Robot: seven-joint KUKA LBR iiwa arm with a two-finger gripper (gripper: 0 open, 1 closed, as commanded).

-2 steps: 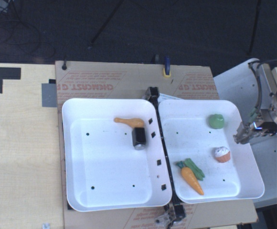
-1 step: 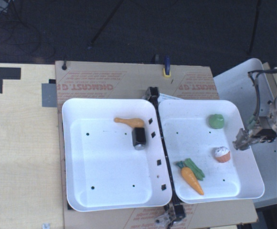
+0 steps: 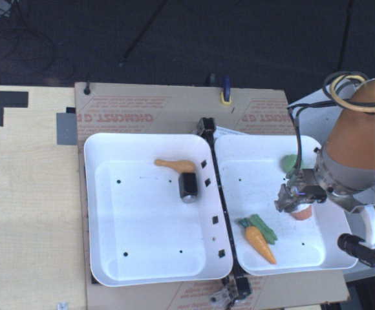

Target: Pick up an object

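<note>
In the right bin a toy carrot with green leaves lies near the front. My gripper hangs low over the right side of that bin, right above a small orange-red object that is mostly hidden under it. A green object peeks out behind the arm at the bin's back right. The left bin holds an orange squash-shaped toy and a dark can next to each other near its back right.
A black divider with clips runs between the two bins. Black cables hang by the arm at the right. Both bins rest on a cardboard sheet on the wooden bench.
</note>
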